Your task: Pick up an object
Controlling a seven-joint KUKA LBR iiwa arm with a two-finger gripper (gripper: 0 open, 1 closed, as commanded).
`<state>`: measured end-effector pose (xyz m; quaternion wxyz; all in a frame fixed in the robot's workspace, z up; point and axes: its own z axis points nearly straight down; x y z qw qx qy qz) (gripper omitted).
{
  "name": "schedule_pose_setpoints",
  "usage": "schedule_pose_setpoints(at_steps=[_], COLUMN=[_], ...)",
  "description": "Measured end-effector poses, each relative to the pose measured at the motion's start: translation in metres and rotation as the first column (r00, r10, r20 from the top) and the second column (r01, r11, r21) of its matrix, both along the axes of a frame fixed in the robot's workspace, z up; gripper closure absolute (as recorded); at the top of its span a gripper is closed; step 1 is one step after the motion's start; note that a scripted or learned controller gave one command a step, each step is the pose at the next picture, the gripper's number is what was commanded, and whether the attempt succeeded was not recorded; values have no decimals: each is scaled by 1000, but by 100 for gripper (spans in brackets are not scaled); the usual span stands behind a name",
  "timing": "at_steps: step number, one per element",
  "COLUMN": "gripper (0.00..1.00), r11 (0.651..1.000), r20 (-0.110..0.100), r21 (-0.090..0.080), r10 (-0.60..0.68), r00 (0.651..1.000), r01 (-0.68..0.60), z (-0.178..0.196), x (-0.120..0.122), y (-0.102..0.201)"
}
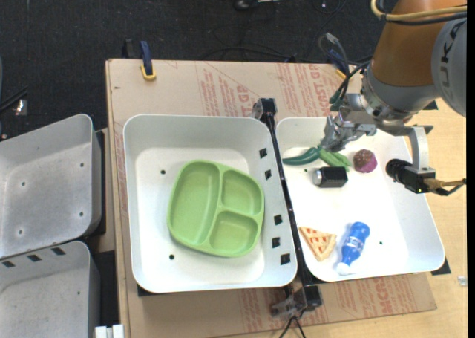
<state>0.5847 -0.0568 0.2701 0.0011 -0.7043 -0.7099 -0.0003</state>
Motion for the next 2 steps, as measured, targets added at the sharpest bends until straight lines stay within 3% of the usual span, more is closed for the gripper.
schedule_pose_setpoints(at_steps=[2], gripper=[100], r11=[1000], r20=[-2], r21=[-1], r10=[0], r00=[1000], r01=[0], z=[-3], x=[-22], y=[113])
